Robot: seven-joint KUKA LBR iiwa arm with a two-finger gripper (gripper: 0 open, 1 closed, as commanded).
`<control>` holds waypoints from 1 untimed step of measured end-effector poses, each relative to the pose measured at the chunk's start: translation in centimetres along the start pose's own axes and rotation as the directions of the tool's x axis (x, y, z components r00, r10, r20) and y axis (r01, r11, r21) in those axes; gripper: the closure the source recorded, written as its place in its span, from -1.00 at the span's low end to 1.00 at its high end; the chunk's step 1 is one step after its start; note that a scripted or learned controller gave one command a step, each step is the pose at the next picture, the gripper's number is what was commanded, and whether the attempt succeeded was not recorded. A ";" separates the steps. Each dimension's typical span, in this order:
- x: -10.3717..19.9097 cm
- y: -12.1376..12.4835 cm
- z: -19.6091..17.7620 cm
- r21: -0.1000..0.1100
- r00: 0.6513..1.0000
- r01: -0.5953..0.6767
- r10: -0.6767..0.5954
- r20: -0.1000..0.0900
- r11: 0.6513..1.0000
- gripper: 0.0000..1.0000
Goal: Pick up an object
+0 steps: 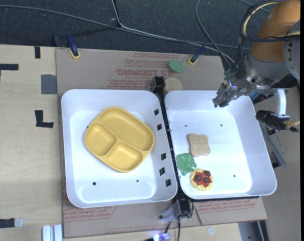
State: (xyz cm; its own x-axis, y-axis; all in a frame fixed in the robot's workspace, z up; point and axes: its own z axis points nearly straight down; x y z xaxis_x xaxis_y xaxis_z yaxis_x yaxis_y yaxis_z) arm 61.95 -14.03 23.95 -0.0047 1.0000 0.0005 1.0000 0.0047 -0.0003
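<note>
In the right bin (242,134) lie a tan slice of toast (198,144), a green leafy piece (185,162) and a small yellow pizza-like item with red and dark toppings (201,179). My gripper (223,99) hangs over the bin's far right corner, well above and to the right of the toast. Nothing shows between its dark fingers, and their spacing is too small to read.
The left bin (76,149) holds a yellow divided plate (119,138). A black clip strip (162,129) joins the two bins. A green scrap (176,65) lies on the cardboard behind them. Cables run across the dark floor at the back.
</note>
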 end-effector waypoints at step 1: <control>5.9 0.8 -0.5 0.000 1.000 0.002 -0.002 -0.001 1.000 1.00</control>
State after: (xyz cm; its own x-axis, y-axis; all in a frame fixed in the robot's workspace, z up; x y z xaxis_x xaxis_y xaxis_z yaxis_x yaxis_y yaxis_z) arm 62.72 -8.11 24.45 -0.0069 1.0000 0.0011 1.0000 0.0069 -0.0004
